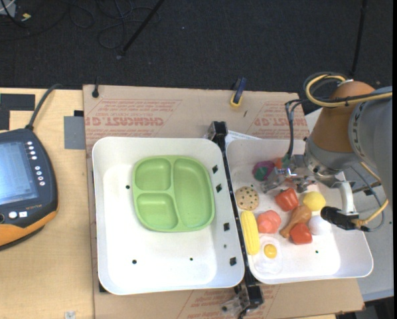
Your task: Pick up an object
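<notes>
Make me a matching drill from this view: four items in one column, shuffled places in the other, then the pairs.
Items:
1. green divided plate
2. corn cob
3. fried egg
4. cookie

Places:
A. right bin, nearest its front edge
B. left bin
C. right bin, along the divider
D. right bin, just behind the corn

Pairs: 1-B, 2-C, 3-A, 4-D

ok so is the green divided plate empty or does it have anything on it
Empty. The green divided plate lies flat in the left bin, and all three compartments show bare green.
</notes>
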Controlling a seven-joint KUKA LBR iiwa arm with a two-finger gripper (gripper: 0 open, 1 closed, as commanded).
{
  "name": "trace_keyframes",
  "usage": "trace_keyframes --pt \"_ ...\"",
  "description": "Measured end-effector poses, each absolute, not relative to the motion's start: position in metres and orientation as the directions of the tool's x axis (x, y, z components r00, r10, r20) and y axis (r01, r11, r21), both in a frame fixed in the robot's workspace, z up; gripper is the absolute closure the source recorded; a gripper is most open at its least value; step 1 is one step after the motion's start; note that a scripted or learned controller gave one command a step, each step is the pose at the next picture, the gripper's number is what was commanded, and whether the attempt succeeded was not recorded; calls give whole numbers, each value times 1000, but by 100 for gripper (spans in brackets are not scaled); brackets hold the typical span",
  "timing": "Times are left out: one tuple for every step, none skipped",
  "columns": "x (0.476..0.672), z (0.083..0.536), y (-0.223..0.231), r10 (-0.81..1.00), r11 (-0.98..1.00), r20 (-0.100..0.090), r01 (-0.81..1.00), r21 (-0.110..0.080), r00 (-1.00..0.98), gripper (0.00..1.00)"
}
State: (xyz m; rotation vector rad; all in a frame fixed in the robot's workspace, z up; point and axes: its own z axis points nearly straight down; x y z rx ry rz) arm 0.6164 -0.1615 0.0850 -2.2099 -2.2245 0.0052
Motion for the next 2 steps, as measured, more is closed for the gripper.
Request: trace_keyframes --pt "617 98 -163 1000 5 1 1000 -4 -5 100" --pt "620 161 -161 1000 -1 -1 1000 4 1 100"
